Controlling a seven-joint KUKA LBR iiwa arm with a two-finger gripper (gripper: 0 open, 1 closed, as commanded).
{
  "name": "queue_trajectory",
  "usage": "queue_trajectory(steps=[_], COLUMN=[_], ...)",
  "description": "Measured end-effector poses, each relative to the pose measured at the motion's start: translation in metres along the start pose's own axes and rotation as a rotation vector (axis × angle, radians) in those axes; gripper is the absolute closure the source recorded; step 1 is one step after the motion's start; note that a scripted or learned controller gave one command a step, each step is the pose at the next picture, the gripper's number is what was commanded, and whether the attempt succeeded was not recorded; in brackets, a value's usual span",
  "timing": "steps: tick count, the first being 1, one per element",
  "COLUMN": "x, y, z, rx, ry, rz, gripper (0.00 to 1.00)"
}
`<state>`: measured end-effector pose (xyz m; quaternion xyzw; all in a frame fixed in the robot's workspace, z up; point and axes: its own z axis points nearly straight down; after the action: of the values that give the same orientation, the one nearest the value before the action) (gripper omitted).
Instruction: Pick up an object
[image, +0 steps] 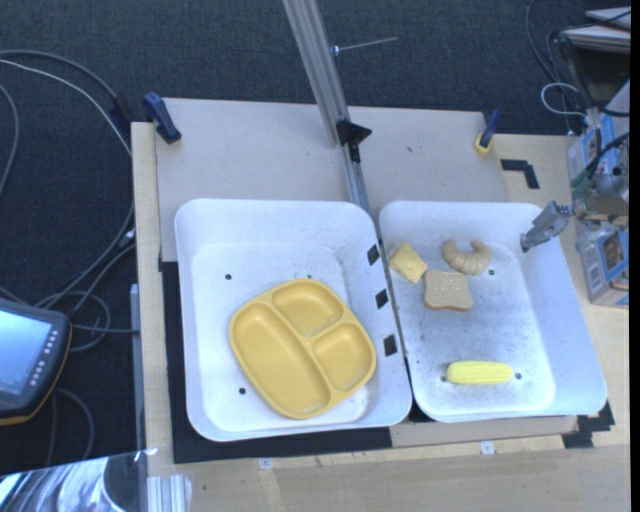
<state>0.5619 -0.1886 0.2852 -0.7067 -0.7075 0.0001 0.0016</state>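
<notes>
Croissant (468, 256), toast slice (448, 291), cheese wedge (407, 263) and corn cob (479, 373) are your candidates, all lying in the right bin (560, 330). The croissant sits in the far half of that bin, its curved length running roughly across the view, left to right, with the toast touching or just in front of it and the cheese just to the left of both. The corn lies well apart from those three, near the front wall, its long axis also running left to right.

You have the gripper (543, 228) at the far right corner of the right bin, over the rim, so every candidate lies to its left in the view. The croissant is the nearest, off to the left and slightly nearer the front; the corn is the farthest, well toward the front. You cannot tell from this slant whether the claw is released or clenched; nothing shows between its tips.

I judge the croissant the shortest reach, though the toast crowding it could interfere. The corn stands alone and would suit a grasp across its narrow width.

In the left bin (200, 240) a yellow divided plate (302, 346) rests, away from the claw.
</notes>
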Motion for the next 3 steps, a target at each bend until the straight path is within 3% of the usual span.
queue_trajectory(steps=[1, 3], x=[0.0, 0.003], y=[0.0, -0.008], z=[0.0, 0.123], rx=[0.0, 0.006], ry=[0.0, 0.002], rz=[0.0, 0.001], gripper=[0.0, 0.0])
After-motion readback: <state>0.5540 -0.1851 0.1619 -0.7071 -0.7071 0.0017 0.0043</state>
